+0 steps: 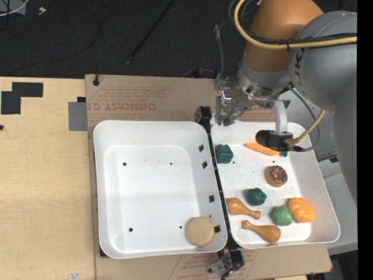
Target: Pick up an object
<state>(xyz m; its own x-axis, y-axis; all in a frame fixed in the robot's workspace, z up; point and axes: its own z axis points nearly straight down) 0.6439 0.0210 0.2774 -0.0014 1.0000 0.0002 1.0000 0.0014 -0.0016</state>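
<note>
My gripper [224,116] hangs over the far left corner of the right bin [326,214], with nothing visibly in it. Just in front of it a dark green lump [223,153] lies by the divider. To its right lies an orange carrot [260,149]. Further forward are a brown round piece [276,175], a second dark green lump [254,196], two tan drumsticks [241,207] [263,232], a green ball [282,215] and an orange pumpkin-like piece [301,210].
The left bin [111,185] holds a tan round disc [200,231] at its near right corner. The bins' shared wall [212,174] runs just left of the gripper. Cardboard [145,98] lies under the bins, and a wooden bench top [41,179] is on the left.
</note>
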